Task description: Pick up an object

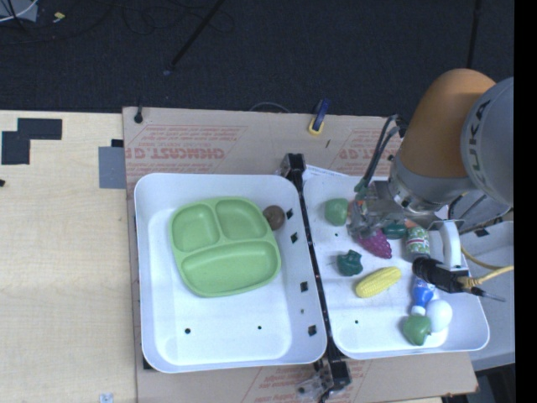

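Note:
My gripper (366, 222) hangs low in the right bin (386, 342), under the grey arm with its orange band. Its tip sits right over the purple grape bunch (377, 243), touching or nearly so. A light green ball (336, 211) lies just left of the tip. A dark green toy (350, 264) and a yellow corn cob (377, 282) lie nearer the front. Nothing shows as lifted off the bin floor.
The left bin (168, 326) holds a green divided plate (225, 247) and a small brown ball (273, 217). In the right bin's front corner lie a blue-and-white bottle (423, 293), a white ball (440, 314) and a green object (415, 330). A small green can (417, 243) stands beside the arm.

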Motion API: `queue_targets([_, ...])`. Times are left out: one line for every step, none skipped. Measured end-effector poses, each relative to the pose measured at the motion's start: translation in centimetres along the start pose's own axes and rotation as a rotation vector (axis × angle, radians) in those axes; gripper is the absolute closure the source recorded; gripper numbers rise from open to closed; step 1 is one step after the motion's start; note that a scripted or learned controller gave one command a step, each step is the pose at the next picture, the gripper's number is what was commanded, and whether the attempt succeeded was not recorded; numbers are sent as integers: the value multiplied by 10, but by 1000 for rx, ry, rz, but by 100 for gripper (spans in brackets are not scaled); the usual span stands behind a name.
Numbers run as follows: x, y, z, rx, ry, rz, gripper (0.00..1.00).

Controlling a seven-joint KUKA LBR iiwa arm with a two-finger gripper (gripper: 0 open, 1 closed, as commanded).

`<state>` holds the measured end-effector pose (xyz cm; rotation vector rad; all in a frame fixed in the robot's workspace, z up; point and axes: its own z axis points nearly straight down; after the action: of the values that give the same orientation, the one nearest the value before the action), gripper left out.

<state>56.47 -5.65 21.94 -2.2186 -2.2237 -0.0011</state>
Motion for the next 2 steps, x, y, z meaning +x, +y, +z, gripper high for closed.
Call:
queue_targets([42,37,-11,-1,0,-1,100])
queue_targets([30,42,0,3,-1,4,100])
